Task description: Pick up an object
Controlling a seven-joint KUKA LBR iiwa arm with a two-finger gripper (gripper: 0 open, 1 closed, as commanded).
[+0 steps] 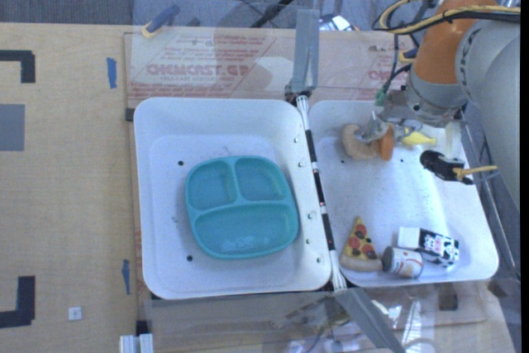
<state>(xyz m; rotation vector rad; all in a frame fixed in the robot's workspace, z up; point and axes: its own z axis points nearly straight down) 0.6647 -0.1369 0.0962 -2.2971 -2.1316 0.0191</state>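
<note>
The gripper hangs low over the right bin at about its eleven o'clock, just beside a tan bread piece and an orange item; whether it grips anything I cannot tell. At six o'clock lie a pizza slice, can and carton. The left bin holds a teal plate.

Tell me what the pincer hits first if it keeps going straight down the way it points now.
Most likely the tan toy with the orange piece beside it, lying in the right bin just under the pincer. Depth is hard to judge from this slanted view, so it might already be touching.
</note>
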